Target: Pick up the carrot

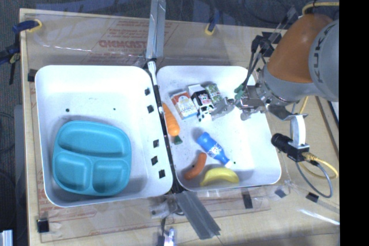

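- Nearest the camera in the right bin [262, 141] lie a banana [219, 176] and a small sausage [195, 165], with a blue bottle [211, 147] just beyond them.
- The carrot [171, 121] lies untouched against that bin's left wall, so the pick is not yet done.
- Farther back, the hand [249, 104] hangs over the bin's right part, near some small cartons [198, 101] and well apart from the carrot; whether it is released or clenched I cannot tell.
- The left bin [86, 86] holds a blue divided tray [91, 156].

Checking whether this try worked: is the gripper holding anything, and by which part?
Nothing is held. The gripper is beside the small packets; the carrot lies untouched by the bin's left wall.
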{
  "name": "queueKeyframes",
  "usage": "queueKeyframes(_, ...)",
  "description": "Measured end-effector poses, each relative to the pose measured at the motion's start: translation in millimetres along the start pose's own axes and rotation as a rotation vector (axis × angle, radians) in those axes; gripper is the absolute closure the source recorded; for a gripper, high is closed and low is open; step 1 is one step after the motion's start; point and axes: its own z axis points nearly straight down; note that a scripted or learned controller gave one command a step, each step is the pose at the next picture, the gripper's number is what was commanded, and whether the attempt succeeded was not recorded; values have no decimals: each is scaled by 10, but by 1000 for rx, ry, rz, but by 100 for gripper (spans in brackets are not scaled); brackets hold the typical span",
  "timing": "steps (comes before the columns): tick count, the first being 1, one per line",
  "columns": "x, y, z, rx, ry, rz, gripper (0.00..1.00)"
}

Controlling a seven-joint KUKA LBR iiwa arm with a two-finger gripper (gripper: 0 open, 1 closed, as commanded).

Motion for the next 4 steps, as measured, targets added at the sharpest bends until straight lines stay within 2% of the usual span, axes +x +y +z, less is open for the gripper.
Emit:
queueKeyframes(1,-51,92,1289,-3,-1,-46,0)
queueKeyframes(2,644,-482,1272,-11,-12,-220,0)
queueKeyframes(3,673,-117,1255,-6,-25,-403,0)
queueKeyframes(4,660,103,1252,4,-27,-712,0)
